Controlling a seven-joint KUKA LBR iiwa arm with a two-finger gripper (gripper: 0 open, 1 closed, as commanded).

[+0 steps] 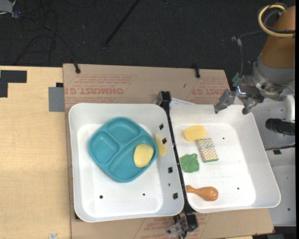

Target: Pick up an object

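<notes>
Gripper (237,101) is hanging spread and empty at the frame's upper right, above the right bin (259,153). Mid-bin, the small patterned box (207,150) is looking light and stiff; its long sides suit pinching.

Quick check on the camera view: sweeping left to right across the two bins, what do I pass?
Teal divided plate → yellow round piece resting on it → green leafy piece → patterned small box → gripper, above the right bin's far right corner.
</notes>
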